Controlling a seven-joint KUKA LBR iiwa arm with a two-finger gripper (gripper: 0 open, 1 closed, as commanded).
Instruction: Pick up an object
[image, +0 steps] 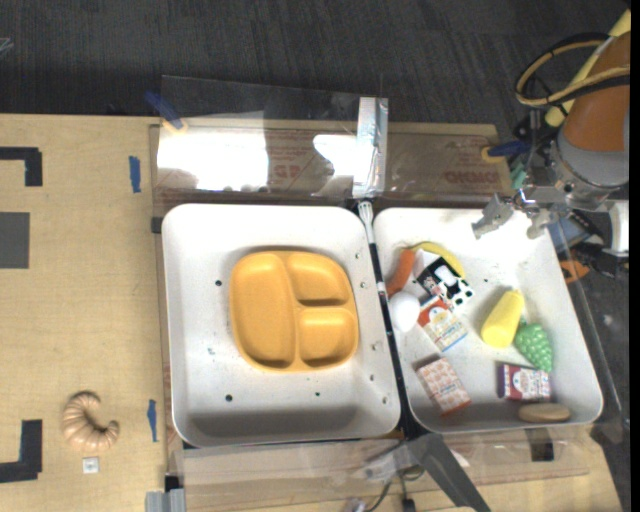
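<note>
My gripper (513, 217) hangs over the far right corner of the right bin (575, 300), open, with nothing between its fingers. The toys lie below and to its left in that bin. Among them are an orange carrot (403, 265), a yellow banana (441, 254), a black-and-white cow-patterned piece (447, 283) and a white egg (403, 313). There is also a small carton (443, 327), a yellow lemon-like toy (502, 317), green grapes (535, 345), a maroon carton (524, 382), a pink box (442, 385) and a tan biscuit (545, 411).
The left bin (190, 300) holds a yellow divided plate (295, 308). A toy croissant (90, 420) lies on the wooden bench at the lower left. A clear plastic sheet (270, 150) with a taped metal strip stands behind the bins.
</note>
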